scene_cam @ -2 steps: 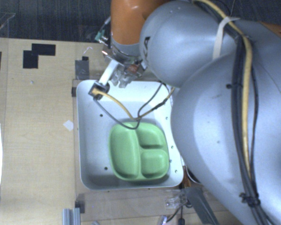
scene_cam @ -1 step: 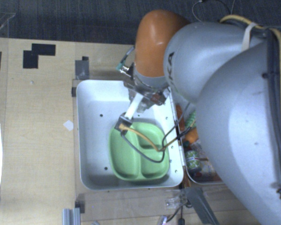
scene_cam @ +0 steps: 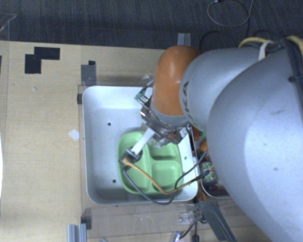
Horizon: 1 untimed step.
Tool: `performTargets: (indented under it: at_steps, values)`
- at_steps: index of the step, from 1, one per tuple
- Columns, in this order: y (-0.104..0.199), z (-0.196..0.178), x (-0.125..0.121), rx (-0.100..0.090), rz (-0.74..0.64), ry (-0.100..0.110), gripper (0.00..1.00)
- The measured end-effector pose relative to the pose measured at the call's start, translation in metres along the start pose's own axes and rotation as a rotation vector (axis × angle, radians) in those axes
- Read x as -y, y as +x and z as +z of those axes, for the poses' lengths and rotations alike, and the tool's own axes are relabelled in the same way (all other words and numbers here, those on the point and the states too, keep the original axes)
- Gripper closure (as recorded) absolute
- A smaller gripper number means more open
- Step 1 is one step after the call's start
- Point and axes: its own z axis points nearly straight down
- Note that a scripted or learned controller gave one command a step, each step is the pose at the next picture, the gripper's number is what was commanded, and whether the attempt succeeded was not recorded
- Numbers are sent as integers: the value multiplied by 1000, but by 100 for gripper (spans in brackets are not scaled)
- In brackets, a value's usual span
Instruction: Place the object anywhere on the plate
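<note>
The bench carries two white bins side by side. The left bin is in full view; the right bin shows as a narrow strip beside the arm, which enters from the right and covers most of that side. The plate is green, has raised ridges dividing it into compartments, and lies flat in the left bin, in the near right part of the floor, close to the wall shared with the right bin. The band above the wrist is orange and stands over the far right part of the left bin. The gripper points downward below the band, over the far edge of the plate. The wrist hides its lower end, so it cannot be told whether the gripper is released, clenched or grasping anything, or whether it touches the plate. A few small things, orange, green and reddish, lie in the visible strip of the right bin, just beside the shared wall; their shapes are too obscured to identify, and which of them is the object cannot be told. Black marks sit on the bench at the far left, well apart from both bins. A thin cable lies looped on the dark floor beyond the bench.
</note>
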Motion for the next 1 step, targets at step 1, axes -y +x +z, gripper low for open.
performTargets:
  at_steps: [1]
  values:
    - [0, 0, 0, -1, 0, 0, 0]
